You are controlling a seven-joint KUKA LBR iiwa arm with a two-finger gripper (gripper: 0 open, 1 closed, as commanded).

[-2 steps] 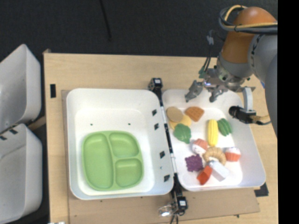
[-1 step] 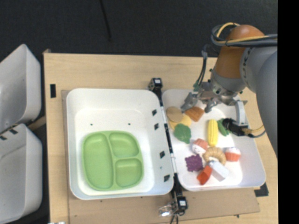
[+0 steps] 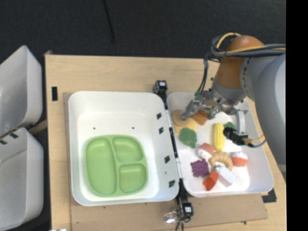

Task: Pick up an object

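The grey arm with its orange band reaches in from the right over the far end of the right bin, while the left bin holds a green divided tray. Its gripper hangs low at the far left of the toy pile, whether spread or closed I cannot tell. Just near of it lie a green broccoli, a yellow corn cob, a purple grape bunch and a red piece.
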